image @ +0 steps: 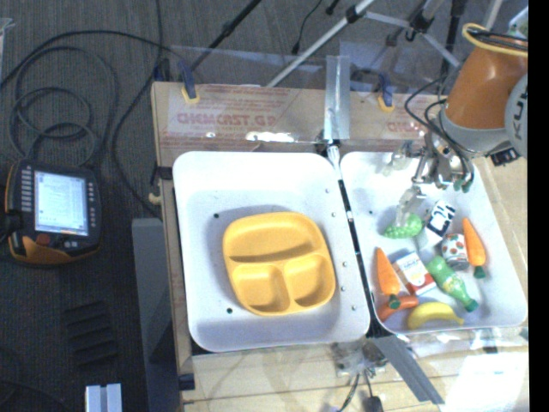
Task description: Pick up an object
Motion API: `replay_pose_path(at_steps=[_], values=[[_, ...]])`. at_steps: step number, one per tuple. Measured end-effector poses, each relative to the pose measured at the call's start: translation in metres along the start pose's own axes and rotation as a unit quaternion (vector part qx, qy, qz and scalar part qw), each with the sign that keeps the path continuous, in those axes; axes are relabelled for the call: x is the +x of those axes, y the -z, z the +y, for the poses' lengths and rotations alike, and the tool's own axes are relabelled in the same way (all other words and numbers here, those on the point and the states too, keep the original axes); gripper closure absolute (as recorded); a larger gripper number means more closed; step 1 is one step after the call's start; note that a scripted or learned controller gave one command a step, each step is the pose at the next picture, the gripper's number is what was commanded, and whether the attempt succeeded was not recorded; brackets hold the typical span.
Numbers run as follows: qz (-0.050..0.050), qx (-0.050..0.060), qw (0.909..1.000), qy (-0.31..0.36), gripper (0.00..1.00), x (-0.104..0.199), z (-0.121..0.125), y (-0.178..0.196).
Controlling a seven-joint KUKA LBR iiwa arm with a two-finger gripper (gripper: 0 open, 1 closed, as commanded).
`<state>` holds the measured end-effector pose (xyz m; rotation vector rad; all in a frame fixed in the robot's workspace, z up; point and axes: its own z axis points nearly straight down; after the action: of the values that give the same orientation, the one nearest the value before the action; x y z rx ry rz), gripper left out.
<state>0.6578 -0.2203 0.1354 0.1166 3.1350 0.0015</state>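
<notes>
Two white bins sit side by side on the counter (pixel 257 114). The left bin (pixel 197 316) holds a yellow divided plate (pixel 277 262), lying flat near its middle with three compartments facing up.

The right bin (pixel 506 303) holds the small things, bunched toward its near half. A green leafy piece (pixel 404 227) lies near the bin's middle, just below the gripper. To its right is a black-and-white box (pixel 441 219), and beside that a white die with red spots (pixel 454 249). An orange carrot (pixel 474 244) lies along the right side, touching or nearly touching the die. Lower down, a second carrot (pixel 387 272) lies at the left, next to a small carton (pixel 414 272) with an orange label. A green bottle (pixel 451 283) lies tilted just right of the carton, and a yellow banana (pixel 433 315) rests at the near edge, below both.

The arm (pixel 485 88) comes in from the right, its orange band over the far right corner of the bin. The gripper (pixel 439 172) hangs over the far part of the right bin, above the green piece and the box — nothing shows between its jaws, and whether they stand wide or narrow cannot be told.

Left of the counter, on the dark floor, lies a pendant (pixel 54 211) with a lit screen, its cable looping above it.
</notes>
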Motion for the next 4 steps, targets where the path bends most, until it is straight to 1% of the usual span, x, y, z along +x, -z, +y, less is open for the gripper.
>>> replay_pose_path(at_steps=[1,2,3,4], values=[[0.000,0.000,0.9952,0.097,0.00,0.032,-0.004,0.058],[0.000,-0.001,0.9823,0.187,0.00,-0.012,-0.002,0.064],[-0.001,-0.001,0.9823,0.187,0.00,-0.012,-0.001,0.064],[0.000,0.000,0.9768,0.214,0.00,-0.012,-0.001,0.076]])
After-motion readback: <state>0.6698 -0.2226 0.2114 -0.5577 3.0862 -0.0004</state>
